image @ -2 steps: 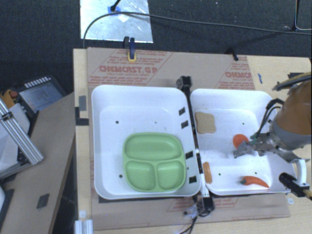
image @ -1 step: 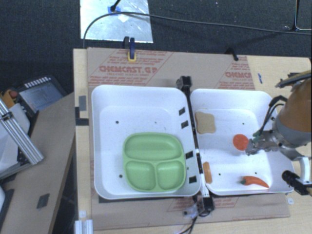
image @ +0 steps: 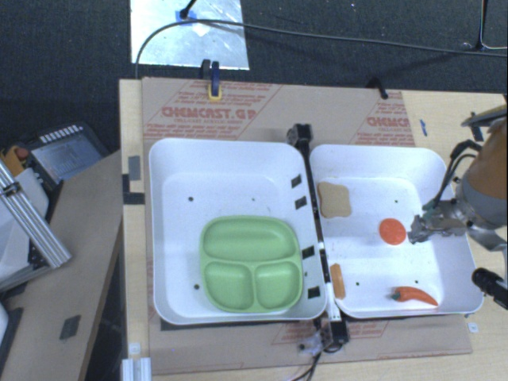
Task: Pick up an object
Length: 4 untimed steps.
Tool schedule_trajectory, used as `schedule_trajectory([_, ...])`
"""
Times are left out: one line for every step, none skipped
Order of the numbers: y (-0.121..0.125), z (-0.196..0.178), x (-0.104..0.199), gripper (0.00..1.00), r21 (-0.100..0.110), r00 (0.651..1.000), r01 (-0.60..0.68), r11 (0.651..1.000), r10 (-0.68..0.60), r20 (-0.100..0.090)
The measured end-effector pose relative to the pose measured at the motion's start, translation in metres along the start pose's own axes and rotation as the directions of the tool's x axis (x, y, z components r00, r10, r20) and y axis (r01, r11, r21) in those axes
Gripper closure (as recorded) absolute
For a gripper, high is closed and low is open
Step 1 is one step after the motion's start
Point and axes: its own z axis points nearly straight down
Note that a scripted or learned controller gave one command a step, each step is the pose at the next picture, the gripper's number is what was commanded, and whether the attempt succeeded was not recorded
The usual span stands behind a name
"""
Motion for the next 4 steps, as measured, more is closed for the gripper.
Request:
schedule_trajectory([0.004, -0.050, -0.010, 1.00, -0.001, 1.000, -0.001, 1.000, 0.001, 0.001])
schedule_trajectory([0.004, -0.095, -0.008, 1.00, -0.001, 1.000, 0.000, 1.000, 0.000, 0.001])
schedule_trajectory([0.012, -0.090, 0.035, 1.00, 0.003, 1.000, 0.004, 1.000, -0.004, -0.002])
schedule_trajectory([0.030, -0.078, 0.095, 1.00, 0.005, 1.000, 0.006, 1.000, -0.006, -0.004])
